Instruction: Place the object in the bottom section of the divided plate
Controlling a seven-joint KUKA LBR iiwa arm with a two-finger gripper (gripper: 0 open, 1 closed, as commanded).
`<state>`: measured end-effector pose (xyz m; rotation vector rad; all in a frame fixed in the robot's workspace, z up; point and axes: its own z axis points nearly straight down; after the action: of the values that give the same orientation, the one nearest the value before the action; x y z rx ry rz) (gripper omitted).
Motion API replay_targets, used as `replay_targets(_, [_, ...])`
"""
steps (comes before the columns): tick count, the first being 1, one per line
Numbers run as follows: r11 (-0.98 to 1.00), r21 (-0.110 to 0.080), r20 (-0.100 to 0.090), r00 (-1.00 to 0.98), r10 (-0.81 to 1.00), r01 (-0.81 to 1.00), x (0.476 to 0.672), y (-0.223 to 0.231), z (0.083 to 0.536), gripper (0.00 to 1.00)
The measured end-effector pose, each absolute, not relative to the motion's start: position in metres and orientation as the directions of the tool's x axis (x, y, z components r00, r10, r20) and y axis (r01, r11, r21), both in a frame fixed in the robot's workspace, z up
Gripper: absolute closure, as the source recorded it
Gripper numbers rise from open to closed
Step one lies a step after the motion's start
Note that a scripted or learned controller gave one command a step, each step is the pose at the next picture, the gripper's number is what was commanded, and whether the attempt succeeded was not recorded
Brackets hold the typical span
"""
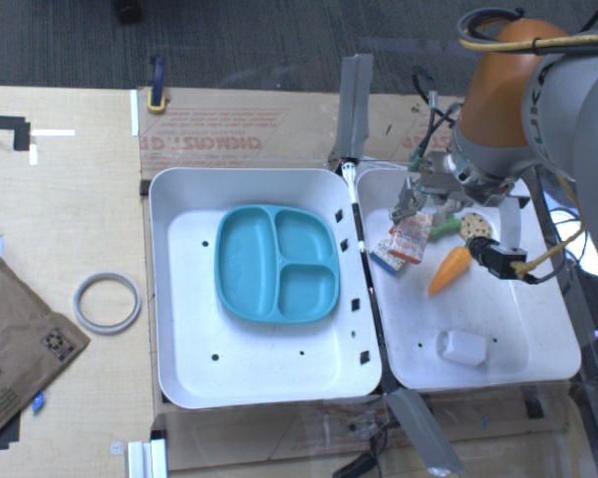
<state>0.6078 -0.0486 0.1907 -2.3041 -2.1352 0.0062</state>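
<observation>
A teal divided plate lies in the left bin, with one long section on its left and two smaller ones on its right, all bare. My gripper hangs over the upper left of the right bin. Directly under it is a small white and red packet, which it touches or nearly touches. An orange toy carrot lies just right of the packet.
A green piece and a speckled round cookie lie beside the gripper. A white block sits near the right bin's front. Outside the bins, a grey ring and a cardboard box rest on the bench.
</observation>
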Motion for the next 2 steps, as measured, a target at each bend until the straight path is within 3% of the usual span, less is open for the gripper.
replay_targets(1, [0.069,-0.002,-0.001,-0.069,0.998,0.998,0.611,0.026,0.191,1.00])
replay_targets(2, [-0.119,-0.002,-0.003,0.119,0.993,0.993,0.618,0.116,0.224,1.00])
